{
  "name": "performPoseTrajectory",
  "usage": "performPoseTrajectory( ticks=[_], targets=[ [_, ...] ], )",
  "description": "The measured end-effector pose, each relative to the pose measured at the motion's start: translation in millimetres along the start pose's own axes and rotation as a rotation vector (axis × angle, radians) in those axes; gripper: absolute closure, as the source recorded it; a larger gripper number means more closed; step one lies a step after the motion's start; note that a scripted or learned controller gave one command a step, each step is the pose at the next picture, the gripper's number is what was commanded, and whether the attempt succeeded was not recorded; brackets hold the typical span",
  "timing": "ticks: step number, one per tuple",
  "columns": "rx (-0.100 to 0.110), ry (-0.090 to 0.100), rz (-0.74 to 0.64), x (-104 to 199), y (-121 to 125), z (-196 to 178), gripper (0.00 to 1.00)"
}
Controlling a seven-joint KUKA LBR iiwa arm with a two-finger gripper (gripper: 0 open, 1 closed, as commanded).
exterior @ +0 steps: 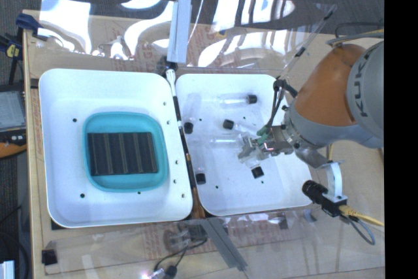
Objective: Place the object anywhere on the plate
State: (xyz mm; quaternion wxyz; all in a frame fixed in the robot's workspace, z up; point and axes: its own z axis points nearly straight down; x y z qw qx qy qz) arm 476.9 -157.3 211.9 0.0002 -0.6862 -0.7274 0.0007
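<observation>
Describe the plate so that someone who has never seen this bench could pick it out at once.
Two shallow white bins sit side by side; take the left bin, away from the arm. The plate lies near its middle, a squarish teal dish with rounded corners and a dark ribbed centre. It is far larger than the small black pieces scattered in the right bin.

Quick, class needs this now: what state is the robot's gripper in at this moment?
Gripper: low in the right bin, among small clear and black items; whether it is open, closed or holding anything cannot be told.
</observation>
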Motion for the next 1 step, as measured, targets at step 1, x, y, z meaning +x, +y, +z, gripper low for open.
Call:
performPoseTrajectory(
  ticks=[1],
  targets=[
    [0.000, 0.000, 0.000, -0.1, 0.0, 0.0, 0.00]
  ],
)
